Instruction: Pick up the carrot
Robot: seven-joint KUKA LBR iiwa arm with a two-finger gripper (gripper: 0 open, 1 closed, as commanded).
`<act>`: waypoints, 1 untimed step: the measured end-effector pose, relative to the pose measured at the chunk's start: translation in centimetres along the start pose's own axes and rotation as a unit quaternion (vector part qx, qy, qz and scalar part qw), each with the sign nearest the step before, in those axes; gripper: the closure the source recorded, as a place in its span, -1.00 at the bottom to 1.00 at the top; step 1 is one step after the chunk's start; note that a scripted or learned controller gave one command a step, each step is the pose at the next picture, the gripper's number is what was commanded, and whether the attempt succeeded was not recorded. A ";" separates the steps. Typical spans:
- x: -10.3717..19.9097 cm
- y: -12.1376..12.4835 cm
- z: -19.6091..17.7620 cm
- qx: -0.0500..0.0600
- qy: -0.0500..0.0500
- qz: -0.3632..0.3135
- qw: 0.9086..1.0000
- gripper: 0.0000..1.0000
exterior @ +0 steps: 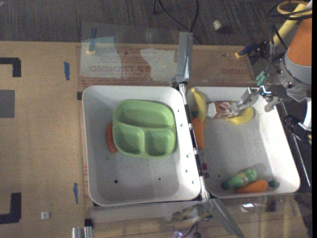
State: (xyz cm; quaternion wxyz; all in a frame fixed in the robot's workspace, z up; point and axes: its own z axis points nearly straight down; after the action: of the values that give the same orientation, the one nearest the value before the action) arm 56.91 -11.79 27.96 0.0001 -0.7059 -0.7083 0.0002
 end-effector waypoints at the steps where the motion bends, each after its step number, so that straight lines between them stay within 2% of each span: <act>1: 0.6 -9.0 8.6 -0.001 0.000 -0.227 0.974 -1.00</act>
State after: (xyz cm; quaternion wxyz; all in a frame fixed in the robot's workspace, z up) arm 47.94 -11.18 19.36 -0.0001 -0.5264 -0.8502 -0.0005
